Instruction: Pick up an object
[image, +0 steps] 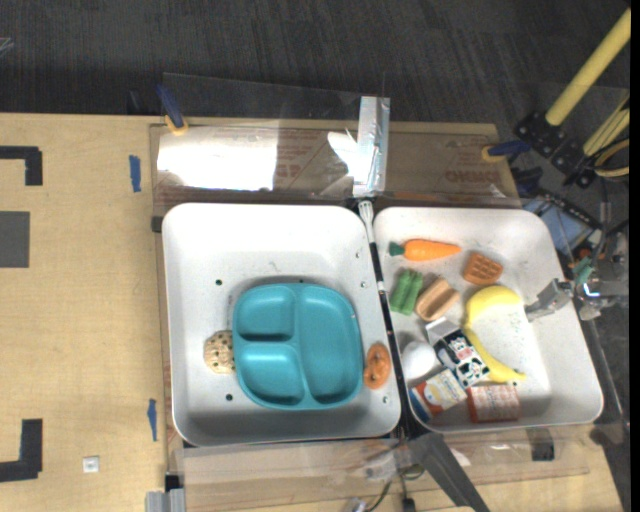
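Note:
The right bin (530, 232) holds a pile of toy food. In it lie an orange carrot (430, 250), a brown waffle piece (483, 268), a green vegetable (407, 291), a hot dog bun (437, 298), a yellow lemon (495, 305), a banana (498, 368), a white egg (418, 357), a small printed box (460, 358) and a red-labelled can (493, 402). My gripper (553, 295) shows as grey metal at this bin's right rim, just right of the lemon and apart from it.
The left bin (200, 240) carries a teal divided plate (297, 343), a cookie (219, 351) on the plate's left and an orange pastry (377, 366) on its right. A clear plastic sheet (270, 150) stands behind the bins. Cables and yellow bars (595, 60) crowd the far right.

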